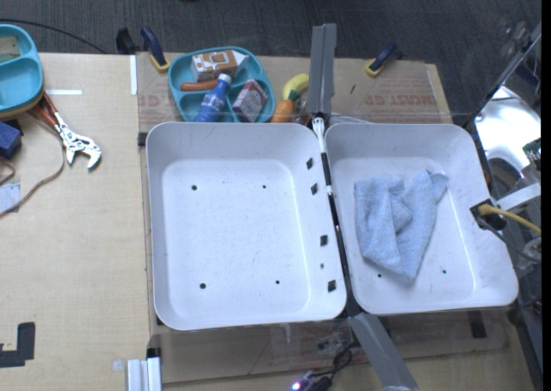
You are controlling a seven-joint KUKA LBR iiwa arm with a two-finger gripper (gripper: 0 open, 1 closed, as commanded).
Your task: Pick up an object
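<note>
A crumpled grey-blue cloth [398, 221] lies in the middle of the right white bin [465, 294]. It is the one object in either bin. The left white bin [164, 234] holds nothing. At the frame's right edge, part of the robot's wrist hardware [527, 198] reaches in just beyond the right bin's right rim. It is well clear of the cloth and touches nothing in the bin.
Behind the bins, a teal tray [182, 79] holds small items, with a yellow and an orange piece [291, 96] beside it. A wrench [79, 148] and a teal container [17, 66] lie on the wooden bench at the left. A grey divider post [322, 66] stands between the bins.
</note>
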